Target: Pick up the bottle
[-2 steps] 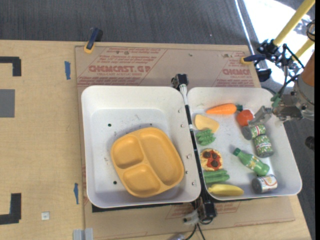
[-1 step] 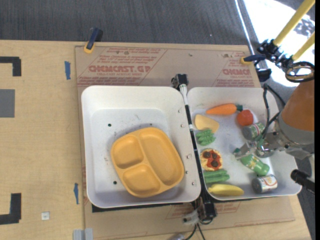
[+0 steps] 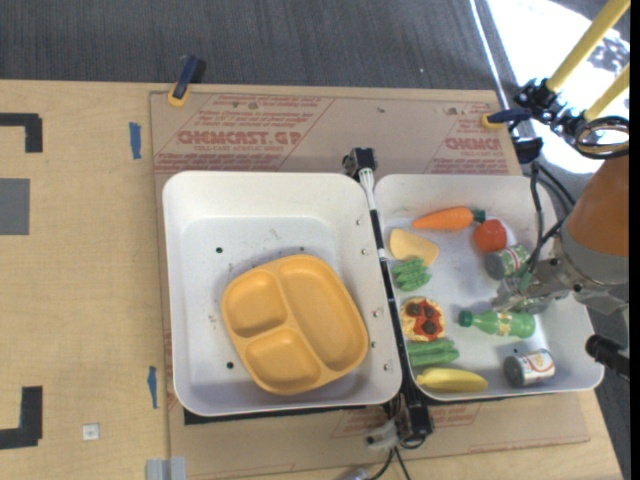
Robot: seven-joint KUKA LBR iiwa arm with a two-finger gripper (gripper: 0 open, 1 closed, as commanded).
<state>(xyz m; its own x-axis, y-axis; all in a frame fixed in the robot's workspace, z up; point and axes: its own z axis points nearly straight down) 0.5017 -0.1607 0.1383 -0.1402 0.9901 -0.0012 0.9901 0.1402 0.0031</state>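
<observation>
A small green and yellow bottle [image 3: 497, 322] lies on its side in the right bin [image 3: 455, 253], its green cap pointing left. My gripper [image 3: 519, 295] hangs just above the bottle's right end, reaching in from the right under the orange band of the arm [image 3: 603, 208]. The metal parts of the gripper overlap the bottle's upper edge and a grey can [image 3: 506, 261] behind it. Whether it touches the bottle is unclear.
The right bin also holds a carrot [image 3: 443, 218], a tomato [image 3: 489, 235], a cheese wedge [image 3: 411, 246], green vegetables [image 3: 410, 273], a pizza slice [image 3: 423, 316], a banana [image 3: 451, 378] and a second can [image 3: 529, 367]. A yellow divided plate [image 3: 292, 321] sits in the left bin [image 3: 200, 218].
</observation>
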